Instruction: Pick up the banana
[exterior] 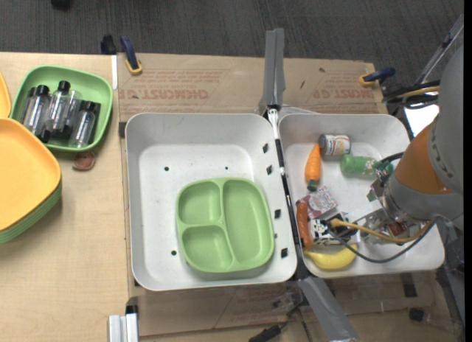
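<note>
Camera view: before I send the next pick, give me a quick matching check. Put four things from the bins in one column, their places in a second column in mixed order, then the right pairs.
Things
1. banana
2. carrot
3. green divided tray
4. can

Places
A. far end of the right bin, highest in the picture
B. middle of the left bin
C. near edge of the right bin, lowest in the picture
D. right bin, midway along the side next to the left bin

Pairs: 1-C, 2-D, 3-B, 4-A
</note>
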Action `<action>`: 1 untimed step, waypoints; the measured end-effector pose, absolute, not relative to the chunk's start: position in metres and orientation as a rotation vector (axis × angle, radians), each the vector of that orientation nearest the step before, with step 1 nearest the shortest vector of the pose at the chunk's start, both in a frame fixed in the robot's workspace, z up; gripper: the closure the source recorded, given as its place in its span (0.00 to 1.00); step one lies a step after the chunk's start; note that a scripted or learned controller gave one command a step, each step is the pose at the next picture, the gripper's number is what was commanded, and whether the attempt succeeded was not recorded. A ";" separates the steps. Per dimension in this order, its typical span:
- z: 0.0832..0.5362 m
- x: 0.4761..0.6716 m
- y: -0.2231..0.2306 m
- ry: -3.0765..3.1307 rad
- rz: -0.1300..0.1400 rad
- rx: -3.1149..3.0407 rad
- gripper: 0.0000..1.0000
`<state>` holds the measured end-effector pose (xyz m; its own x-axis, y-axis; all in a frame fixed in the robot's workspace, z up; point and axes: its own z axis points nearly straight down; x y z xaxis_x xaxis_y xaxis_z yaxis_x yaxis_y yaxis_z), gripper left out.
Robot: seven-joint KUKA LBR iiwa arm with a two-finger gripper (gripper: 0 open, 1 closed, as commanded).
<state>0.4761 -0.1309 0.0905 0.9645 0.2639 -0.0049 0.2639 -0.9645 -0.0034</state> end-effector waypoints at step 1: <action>0.119 0.476 -0.194 -0.438 0.007 -3.109 1.00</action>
<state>0.4761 -0.1943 0.1190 0.9610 0.2765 -0.0044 0.2765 -0.9610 -0.0025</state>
